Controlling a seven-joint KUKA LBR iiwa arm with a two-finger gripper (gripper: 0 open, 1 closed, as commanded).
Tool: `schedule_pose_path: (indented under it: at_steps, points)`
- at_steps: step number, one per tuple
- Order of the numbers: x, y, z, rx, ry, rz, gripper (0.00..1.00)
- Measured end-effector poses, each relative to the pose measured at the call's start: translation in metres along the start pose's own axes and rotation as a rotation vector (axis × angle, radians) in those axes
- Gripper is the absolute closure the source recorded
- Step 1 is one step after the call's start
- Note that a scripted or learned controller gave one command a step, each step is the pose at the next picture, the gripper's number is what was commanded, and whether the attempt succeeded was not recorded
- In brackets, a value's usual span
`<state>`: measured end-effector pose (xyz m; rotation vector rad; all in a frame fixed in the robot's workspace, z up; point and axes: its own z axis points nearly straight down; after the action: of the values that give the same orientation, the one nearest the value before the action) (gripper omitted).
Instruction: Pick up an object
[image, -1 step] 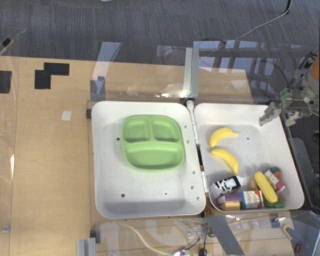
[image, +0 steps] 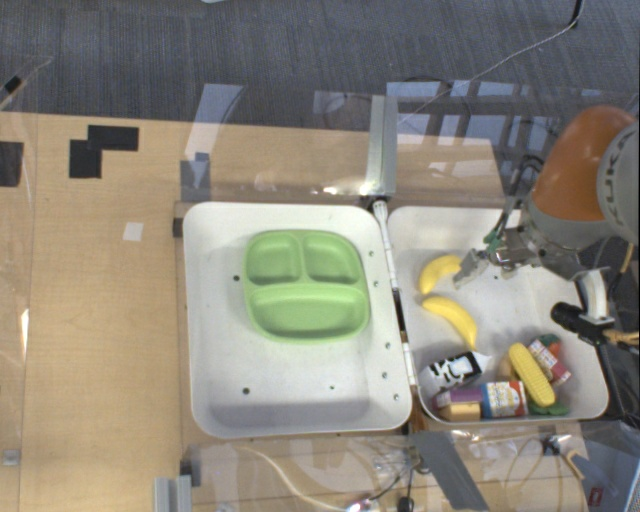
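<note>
Along the near wall of the right bin sits a small heap: a black-and-white toy that looks like a cow, a purple-and-tan piece in front of it, a printed box, a corn cob lying at a slant, and a red-labelled carton just behind the cob. Farther in lie two bananas, the near banana stretched toward the heap and the far banana curled just beyond it, the two close but with a sliver of white between them. The left bin holds a green divided plate and nothing I would bother with.

My gripper hangs over the back half of the right bin, its tip at the far banana's right end. Whether my jaws are spread or pressed together I cannot tell (they are a grey blur from up there), and I see nothing pinched between them.

I judge this to be the approach: nothing is picked up yet, and the far banana is the likeliest target. The next move calls for settling squarely across its narrow width, low enough to catch the curve, before closing. A banana's skin is smooth and its back rounded, so an off-centre pinch would probably squirt it aside toward its neighbour.
</note>
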<state>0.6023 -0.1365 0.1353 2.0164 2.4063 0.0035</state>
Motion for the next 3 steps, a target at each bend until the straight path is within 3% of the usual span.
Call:
schedule_pose_path:
  at_steps: [1,2,3]
  points:
    - [0.034,-0.039,0.044,-0.011,-0.004,-0.047,0.0]
    - [0.062,-0.095,0.043,-0.02,-0.008,-0.148,0.0]
    - [0.054,-0.046,0.044,-0.013,-0.004,-0.201,0.0]
